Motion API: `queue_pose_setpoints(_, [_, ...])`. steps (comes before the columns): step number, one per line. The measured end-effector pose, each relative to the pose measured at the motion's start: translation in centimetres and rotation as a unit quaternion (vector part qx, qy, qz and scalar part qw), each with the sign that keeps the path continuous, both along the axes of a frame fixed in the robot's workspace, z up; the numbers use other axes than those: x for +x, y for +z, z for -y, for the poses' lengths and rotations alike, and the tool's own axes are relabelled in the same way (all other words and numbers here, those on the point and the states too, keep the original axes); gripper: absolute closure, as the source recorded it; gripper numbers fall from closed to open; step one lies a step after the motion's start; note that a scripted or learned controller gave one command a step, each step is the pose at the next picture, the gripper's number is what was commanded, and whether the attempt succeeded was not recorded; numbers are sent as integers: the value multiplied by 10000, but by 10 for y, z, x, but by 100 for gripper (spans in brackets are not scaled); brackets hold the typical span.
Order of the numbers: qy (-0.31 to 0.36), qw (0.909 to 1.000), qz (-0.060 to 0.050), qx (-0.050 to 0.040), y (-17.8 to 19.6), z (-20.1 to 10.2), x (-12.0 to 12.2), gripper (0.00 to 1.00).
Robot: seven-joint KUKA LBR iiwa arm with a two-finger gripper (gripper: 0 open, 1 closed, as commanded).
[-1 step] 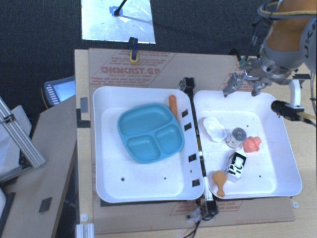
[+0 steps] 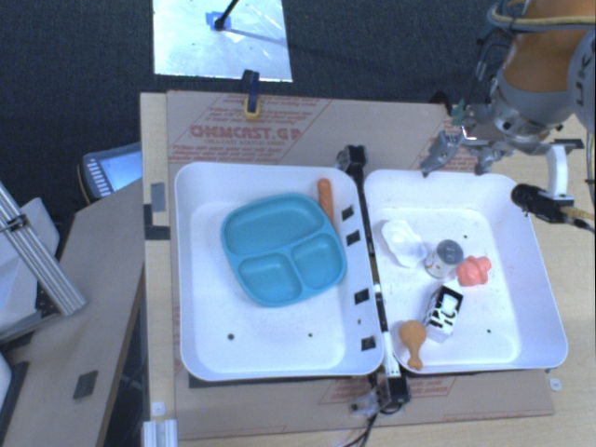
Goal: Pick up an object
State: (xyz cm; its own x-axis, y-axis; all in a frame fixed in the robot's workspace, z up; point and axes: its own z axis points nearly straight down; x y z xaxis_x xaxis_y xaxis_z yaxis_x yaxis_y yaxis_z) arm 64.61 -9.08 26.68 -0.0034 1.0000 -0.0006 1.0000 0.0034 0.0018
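the arm hangs over the far edge of the right bin (image 2: 535, 277), its tool (image 2: 463, 154) up above the back rim with the two prongs splayed apart and nothing between them, so it is released and carrying nothing. the things it could go for all lie in that right bin, well below the tool: a white crumpled-looking piece (image 2: 400, 240) near the divider, a small grey round cap (image 2: 449, 250) just beside it, a pink rubbery toy (image 2: 475, 270) touching or nearly touching the cap, a black and white packet (image 2: 444, 311) lying tilted below those, and a toy drumstick (image 2: 411, 341) near the front corner. the left bin (image 2: 200, 343) carries a blue sectioned plate (image 2: 281, 261) with an orange stick (image 2: 325, 199) along its far side. to my eye the pink toy looks the kindest pick: light, a little soft, not slippery, and lumpy enough to pinch across its middle. the packet looks light and stiff but lies flat, so i would take it across its narrow width. the cap seems small and low, easy to miss, and crowding from its neighbours could nudge things aside
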Motion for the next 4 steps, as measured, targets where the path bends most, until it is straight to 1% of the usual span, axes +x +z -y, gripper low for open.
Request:
queue_pose_setpoints(1, [-12,10000,-21,1,-44,7,-1,0])
queue_pose_setpoints(2, [-13,10000,-11,0,-90,15,3,0])
queue_pose_setpoints(3, [5,10000,-24,4,-150,13,10,0])
queue_pose_setpoints(4, [4,10000,17,-4,-135,13,12,100])
